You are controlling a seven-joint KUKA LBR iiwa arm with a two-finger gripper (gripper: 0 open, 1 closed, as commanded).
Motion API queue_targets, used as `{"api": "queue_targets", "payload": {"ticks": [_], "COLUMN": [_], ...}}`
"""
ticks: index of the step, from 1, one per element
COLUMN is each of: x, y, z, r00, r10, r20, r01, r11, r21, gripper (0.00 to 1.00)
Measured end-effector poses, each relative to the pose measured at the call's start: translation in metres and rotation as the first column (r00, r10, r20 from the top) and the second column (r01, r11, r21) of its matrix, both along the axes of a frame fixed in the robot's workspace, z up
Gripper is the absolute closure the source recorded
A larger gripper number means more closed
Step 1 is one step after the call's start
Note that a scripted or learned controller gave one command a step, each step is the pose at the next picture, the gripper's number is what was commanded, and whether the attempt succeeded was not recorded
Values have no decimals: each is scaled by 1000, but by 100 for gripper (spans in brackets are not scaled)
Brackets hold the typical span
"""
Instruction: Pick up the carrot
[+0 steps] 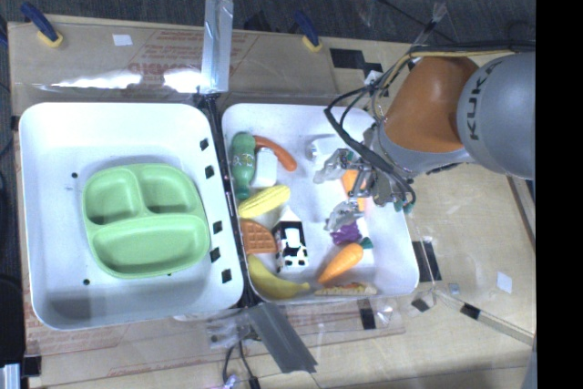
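- Hand hangs low over the middle of the right bin, reaching in from the right below the grey arm and its orange band. Two metal fingers stand spread apart, one toward the bin's far side and one nearer, with something small and orange between them that is too blurred to name. Whether the hand is pinching that piece cannot be told.
- Carrot lies near the front wall of the right bin, just in front of a purple toy and close to the hand's nearer finger. It rests on a slant, thick orange end toward the front left, green top pointing to the back right.
- Around it: a banana just to its left along the front wall, a black-and-white cow toy, a waffle-like piece, a corn cob, a green bottle and a sausage-like orange piece. In the left bin sits a green divided tray.
- Handling, as a judgement: it looks like a play-food carrot of plastic, so light, stiff and smooth; the taper could let it squirt out of a pinch near the tip.
- Best hold would likely be across the thick middle of the body, fingers set square to its long axis, clear of the purple toy and the bin wall.
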State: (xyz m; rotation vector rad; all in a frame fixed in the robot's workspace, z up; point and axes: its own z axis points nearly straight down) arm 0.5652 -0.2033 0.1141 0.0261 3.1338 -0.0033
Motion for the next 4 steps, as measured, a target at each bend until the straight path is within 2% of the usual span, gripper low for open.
{"api": "queue_targets", "payload": {"ticks": [1,2,3,4], "x": [24,26,26,28], "y": [-7,-6,-6,-5], "z": [-20,-9,-9,2], "r00": [995,996,996,997], "r10": [-95,-88,-87,-81], "r20": [-3,2,1,6], "r01": [95,88,87,81], "r11": [995,996,996,997], "r21": [1,0,0,-1], "gripper": [0,100,0,100]}}
